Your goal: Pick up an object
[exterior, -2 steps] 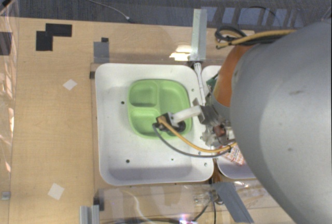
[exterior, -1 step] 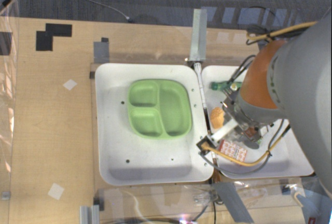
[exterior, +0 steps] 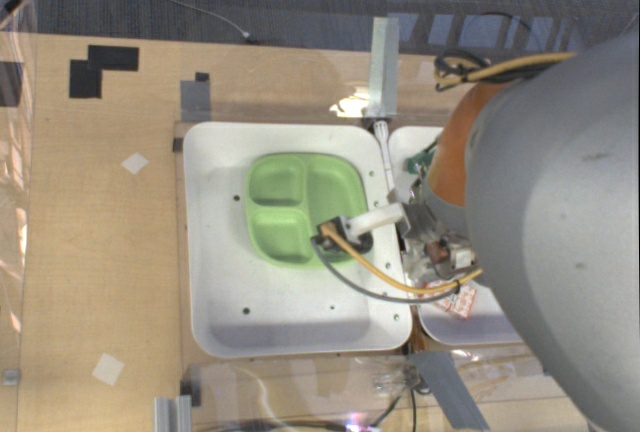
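A light green divided plate (exterior: pixel 300 205) lies in the left white bin (exterior: pixel 220 300), toward its upper middle. My gripper (exterior: pixel 436 250) hangs over the rim between the two bins, just right of the plate's lower right corner. The big grey arm covers most of the right bin (exterior: pixel 470 328). Nothing shows held at the gripper. A small red and white thing (exterior: pixel 461 301) lies in the right bin just below the gripper. A bit of something green (exterior: pixel 421 161) peeks out at the arm's edge above it.
A grey metal post (exterior: pixel 383 65) stands at the far edge between the bins. The wooden bench (exterior: pixel 100 250) stretches off to the left, with black tape marks (exterior: pixel 100 68) at its far left corner.
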